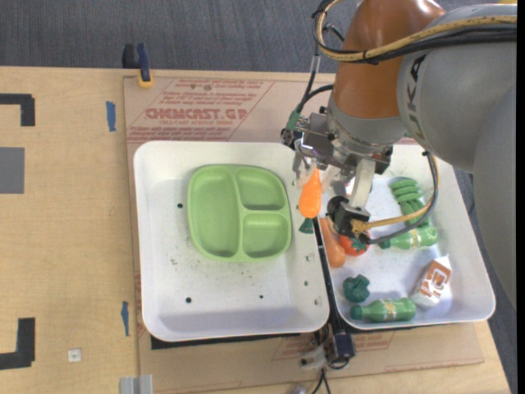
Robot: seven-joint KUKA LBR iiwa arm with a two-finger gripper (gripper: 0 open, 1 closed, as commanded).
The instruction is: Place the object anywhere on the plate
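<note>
The orange carrot-shaped toy (310,195) hangs pinched at its top between the fingers of the end effector (314,171), above the seam where the two bins meet, just beside the right edge of the green plate (239,213). The plate (three compartments) lies in the left bin (164,294). In the right bin (480,298) sit a second carrot (332,246), a red piece (354,246), green bottles (384,309), a green lump (356,286) and a small white-and-orange carton (433,280) whose print is too small to read. Red lettering on the cardboard (197,109) on the surface is blurred beyond reading.
</note>
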